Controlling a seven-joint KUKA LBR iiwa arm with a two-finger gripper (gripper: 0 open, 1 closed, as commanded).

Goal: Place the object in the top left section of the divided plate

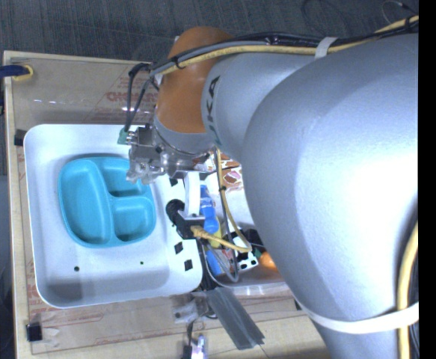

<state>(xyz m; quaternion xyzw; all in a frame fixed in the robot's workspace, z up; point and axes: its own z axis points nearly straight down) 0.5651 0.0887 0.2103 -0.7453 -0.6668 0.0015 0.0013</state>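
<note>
While the arm (315, 163) hangs over the bins with its gripper (144, 163) at the three o'clock edge of the blue plate (105, 200), I cannot make out any object there, so carrying or still fetching is unclear.

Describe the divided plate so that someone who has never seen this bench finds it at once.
Start with the white bin on the left of the camera view. The divided plate lies flat on its floor, just left of the arm's gripper. It is the bright blue thing there, with rounded corners and raised ridges that split it into compartments.
</note>
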